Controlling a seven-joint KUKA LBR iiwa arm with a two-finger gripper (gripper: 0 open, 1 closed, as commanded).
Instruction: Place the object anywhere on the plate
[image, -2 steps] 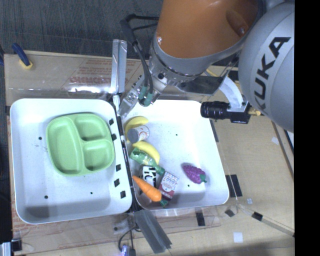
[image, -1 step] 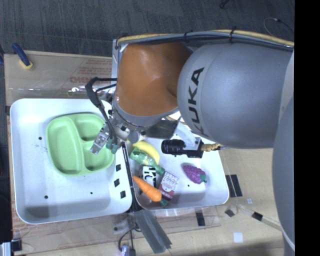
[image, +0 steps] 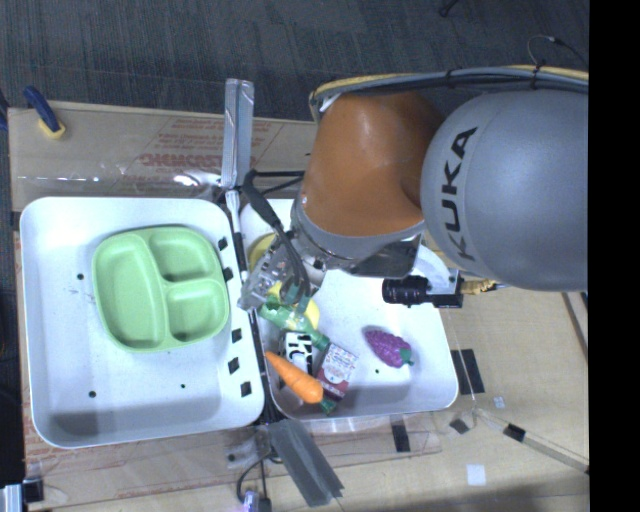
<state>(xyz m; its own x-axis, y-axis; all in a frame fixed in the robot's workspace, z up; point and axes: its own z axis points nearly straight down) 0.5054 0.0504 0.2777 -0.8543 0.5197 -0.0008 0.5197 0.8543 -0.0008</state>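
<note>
A light green divided plate (image: 160, 287) lies in the left white bin (image: 60, 400). My gripper (image: 275, 285) hangs low over the left side of the right bin (image: 430, 395), right above a pile of toy food. Just below it lie a yellow-green item (image: 298, 316), a small black-and-white packet (image: 299, 347), an orange carrot (image: 294, 377) and a red packet (image: 338, 368). A purple grape bunch (image: 387, 346) rests further right. The arm's orange band and grey body hide the back of the right bin.
A metal divider bar (image: 238, 130) runs between the bins at the back. A blue-and-yellow object (image: 43, 110) lies at the bench's far left corner. Tape marks and a cable cross the bench to the right.
</note>
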